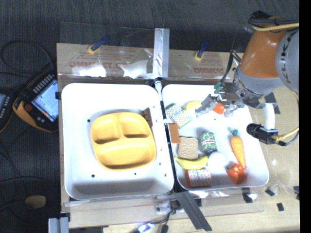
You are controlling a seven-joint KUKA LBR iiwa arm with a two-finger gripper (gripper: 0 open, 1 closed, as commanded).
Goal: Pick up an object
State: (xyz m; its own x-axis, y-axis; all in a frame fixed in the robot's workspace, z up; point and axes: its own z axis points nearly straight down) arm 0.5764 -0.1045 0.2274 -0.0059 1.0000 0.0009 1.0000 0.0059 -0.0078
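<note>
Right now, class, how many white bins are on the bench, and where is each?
2. The left white bin holds a yellow divided tray. The right white bin holds toy foods, among them a carrot and a bread slice. Nothing suggests a hidden third.

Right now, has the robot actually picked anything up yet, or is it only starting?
Nothing looks picked up so far. The toy food, such as the carrot, the green can and the bread slice, lies in the right bin. The yellow tray sits in the left bin. In hand: the end effector hangs over the right bin's upper part. Left: gripping something and lifting it.
</note>
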